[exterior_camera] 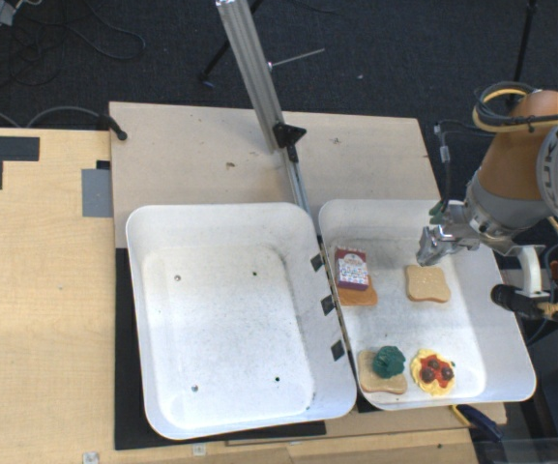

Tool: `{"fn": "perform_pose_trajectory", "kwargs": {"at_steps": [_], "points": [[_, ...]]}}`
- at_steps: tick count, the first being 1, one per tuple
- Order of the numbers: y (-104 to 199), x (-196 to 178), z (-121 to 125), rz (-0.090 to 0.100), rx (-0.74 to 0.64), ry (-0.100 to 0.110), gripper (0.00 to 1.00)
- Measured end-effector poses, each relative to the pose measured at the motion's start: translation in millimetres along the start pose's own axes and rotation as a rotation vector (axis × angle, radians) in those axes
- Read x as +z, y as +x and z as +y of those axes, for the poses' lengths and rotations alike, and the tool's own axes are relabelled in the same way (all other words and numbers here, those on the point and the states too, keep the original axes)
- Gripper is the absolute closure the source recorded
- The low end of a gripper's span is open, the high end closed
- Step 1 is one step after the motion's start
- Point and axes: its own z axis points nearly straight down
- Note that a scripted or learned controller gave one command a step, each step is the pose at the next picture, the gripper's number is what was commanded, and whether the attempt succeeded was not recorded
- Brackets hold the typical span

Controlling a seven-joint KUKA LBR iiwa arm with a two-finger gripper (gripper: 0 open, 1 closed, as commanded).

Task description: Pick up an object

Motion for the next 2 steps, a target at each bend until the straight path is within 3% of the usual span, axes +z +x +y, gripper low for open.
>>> {"fn": "perform_pose_trajectory", "kwargs": {"at_steps": [2], "points": [[4.2,-93.5,-4.3,-0.001,-0.007,-0.002,1.0]]}}
